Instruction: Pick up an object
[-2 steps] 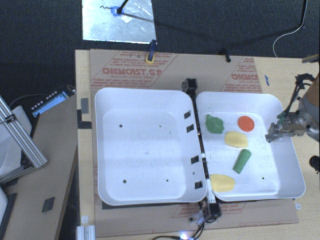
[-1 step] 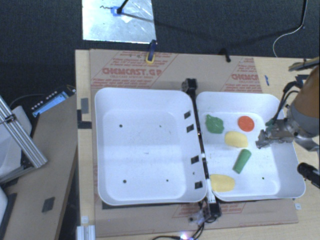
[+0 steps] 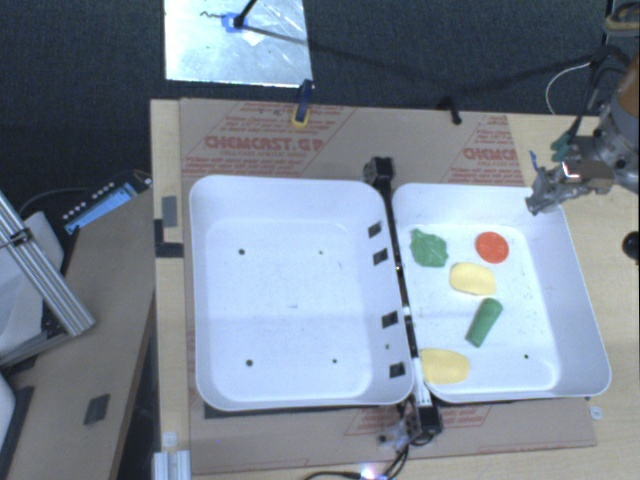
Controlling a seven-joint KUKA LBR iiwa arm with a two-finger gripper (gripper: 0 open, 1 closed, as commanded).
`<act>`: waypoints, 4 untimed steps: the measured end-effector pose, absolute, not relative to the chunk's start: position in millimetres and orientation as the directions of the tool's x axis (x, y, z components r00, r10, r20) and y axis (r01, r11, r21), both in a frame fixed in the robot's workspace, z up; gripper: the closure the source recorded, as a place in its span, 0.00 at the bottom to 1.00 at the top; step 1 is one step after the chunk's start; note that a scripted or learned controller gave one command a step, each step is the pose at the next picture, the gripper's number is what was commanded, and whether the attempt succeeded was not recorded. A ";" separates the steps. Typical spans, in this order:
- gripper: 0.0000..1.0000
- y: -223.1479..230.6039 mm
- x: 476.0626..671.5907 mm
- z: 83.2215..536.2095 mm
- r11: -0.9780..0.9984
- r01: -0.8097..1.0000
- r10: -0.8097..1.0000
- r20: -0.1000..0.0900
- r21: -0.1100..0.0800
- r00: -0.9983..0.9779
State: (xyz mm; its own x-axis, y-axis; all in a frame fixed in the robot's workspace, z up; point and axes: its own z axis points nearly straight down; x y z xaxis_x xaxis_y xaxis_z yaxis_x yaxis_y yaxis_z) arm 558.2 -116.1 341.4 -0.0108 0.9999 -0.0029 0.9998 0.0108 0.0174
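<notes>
Poised over the far right corner of the right bin (image 3: 575, 298), the claw (image 3: 545, 198) hangs above the rim with nothing between its fingers; how wide they stand cannot be told. Going left to right, the left bin (image 3: 215, 298) comes first. In the right bin lie a leafy green piece (image 3: 429, 248), a yellow piece (image 3: 444, 366) near the front edge, a pale yellow piece (image 3: 472, 279), a green cylinder (image 3: 484, 322) lying at a slant, and a red-orange round piece (image 3: 491, 247), nearest the claw.

arm (image 3: 622, 118): cut off at right edge | gripper (image 3: 545, 196): blurred
</notes>
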 end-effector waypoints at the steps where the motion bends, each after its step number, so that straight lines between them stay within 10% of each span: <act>1: 1.00 -110.6 641.9 362.7 0.008 1.000 1.000 -0.003 0.011 -0.008; 3: 1.00 -207.6 668.9 342.8 0.001 1.000 1.000 -0.003 0.005 -0.001; 4: 1.00 -207.1 590.6 499.8 0.000 1.000 1.000 -0.005 0.013 0.000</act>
